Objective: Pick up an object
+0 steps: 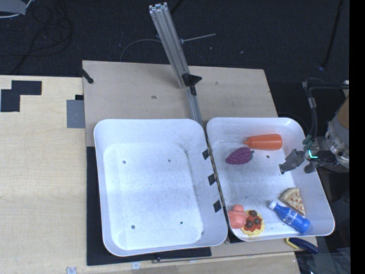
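The right bin [251, 127] holds an orange carrot [263, 142], a purple grape bunch [239, 156], a waffle-like wedge [293, 200], a blue bottle [290, 217] and a red-and-yellow toy cluster [246, 220]. My gripper [296, 161] hangs over the bin's right side, above the wedge and to the right of the carrot. Its dark fingers [289, 162] point left, with nothing visible between them.
The left bin [148, 184] sits beside the right one, joined by black clips [210, 178]. A metal rail [171, 41] slants across the bench behind the bins. A yellow-and-blue item [301, 244] lies just outside the right bin's front corner.
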Controlling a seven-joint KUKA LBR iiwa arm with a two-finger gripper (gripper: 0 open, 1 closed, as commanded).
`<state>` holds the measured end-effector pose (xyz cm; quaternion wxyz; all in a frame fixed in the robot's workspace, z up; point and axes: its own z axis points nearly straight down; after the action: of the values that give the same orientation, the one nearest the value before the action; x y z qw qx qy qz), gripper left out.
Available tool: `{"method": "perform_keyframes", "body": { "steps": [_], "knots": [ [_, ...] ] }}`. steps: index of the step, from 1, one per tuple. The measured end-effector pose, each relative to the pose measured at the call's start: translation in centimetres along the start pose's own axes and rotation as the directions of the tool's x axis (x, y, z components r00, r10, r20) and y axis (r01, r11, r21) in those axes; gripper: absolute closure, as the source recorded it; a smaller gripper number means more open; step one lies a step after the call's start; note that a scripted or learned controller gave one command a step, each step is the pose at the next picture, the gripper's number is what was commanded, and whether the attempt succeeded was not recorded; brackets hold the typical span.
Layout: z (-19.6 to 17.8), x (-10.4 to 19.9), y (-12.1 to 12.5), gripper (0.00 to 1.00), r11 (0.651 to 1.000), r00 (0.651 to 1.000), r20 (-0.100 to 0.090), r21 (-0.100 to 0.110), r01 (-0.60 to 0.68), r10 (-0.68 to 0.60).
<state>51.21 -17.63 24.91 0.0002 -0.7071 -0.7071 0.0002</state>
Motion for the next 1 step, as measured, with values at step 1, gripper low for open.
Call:
{"method": "perform_keyframes", "body": {
  "steps": [1],
  "knots": [
    [0.01,0.00,0.00,0.00,1.000,1.000,0.000,0.000,0.000,0.000]
  ]
}}
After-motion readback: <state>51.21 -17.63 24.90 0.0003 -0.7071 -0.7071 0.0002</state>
